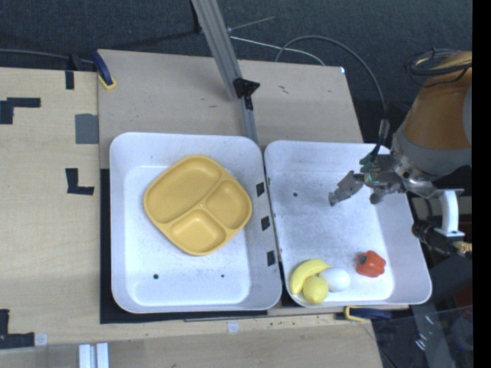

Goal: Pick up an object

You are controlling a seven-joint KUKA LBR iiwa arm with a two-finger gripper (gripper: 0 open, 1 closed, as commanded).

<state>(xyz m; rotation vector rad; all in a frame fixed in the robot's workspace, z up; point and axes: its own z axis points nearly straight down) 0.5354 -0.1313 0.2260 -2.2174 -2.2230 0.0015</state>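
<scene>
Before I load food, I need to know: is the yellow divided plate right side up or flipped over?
Right side up. The yellow plate lies in the left bin with its three hollow sections facing upward.

Pale wooden bench top (46, 205) marked with black tape pieces (75, 181) at left. Dark carpeted floor (92, 10) seen beyond the far edge. A slanted grey metal post (217, 33) is mounted at rear centre.
</scene>
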